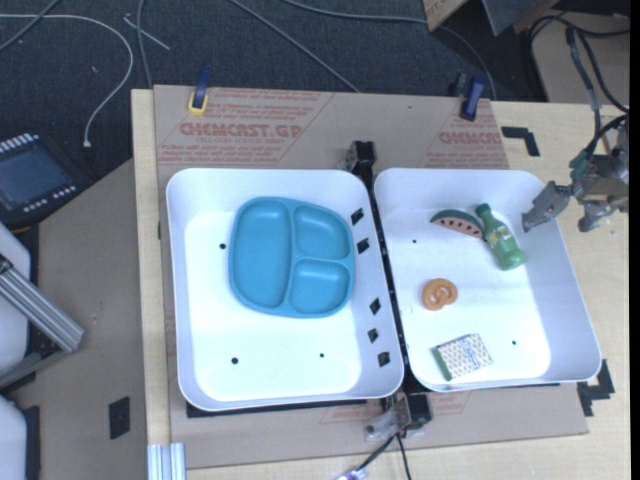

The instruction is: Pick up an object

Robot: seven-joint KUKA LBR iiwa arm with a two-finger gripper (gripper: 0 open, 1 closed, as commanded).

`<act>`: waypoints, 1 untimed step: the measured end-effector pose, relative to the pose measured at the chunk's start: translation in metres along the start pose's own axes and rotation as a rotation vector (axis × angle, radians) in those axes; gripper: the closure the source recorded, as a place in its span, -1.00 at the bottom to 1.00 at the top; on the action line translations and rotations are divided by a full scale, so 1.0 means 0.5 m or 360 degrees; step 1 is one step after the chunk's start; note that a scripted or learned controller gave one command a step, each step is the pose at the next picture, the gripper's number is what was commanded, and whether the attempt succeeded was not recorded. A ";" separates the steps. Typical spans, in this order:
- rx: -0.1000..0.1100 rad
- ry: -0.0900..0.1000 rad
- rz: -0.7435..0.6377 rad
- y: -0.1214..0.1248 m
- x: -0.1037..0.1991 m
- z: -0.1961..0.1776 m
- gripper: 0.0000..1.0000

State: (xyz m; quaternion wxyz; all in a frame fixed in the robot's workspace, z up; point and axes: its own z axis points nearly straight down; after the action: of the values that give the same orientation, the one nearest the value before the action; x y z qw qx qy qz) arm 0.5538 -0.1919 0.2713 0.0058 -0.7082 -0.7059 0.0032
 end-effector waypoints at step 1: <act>-0.0020 -0.0005 -0.0006 0.004 0.001 -0.013 -1.00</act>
State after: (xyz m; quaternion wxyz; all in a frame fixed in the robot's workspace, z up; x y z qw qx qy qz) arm 0.5560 -0.1913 0.2780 0.0003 -0.7069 -0.7073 0.0000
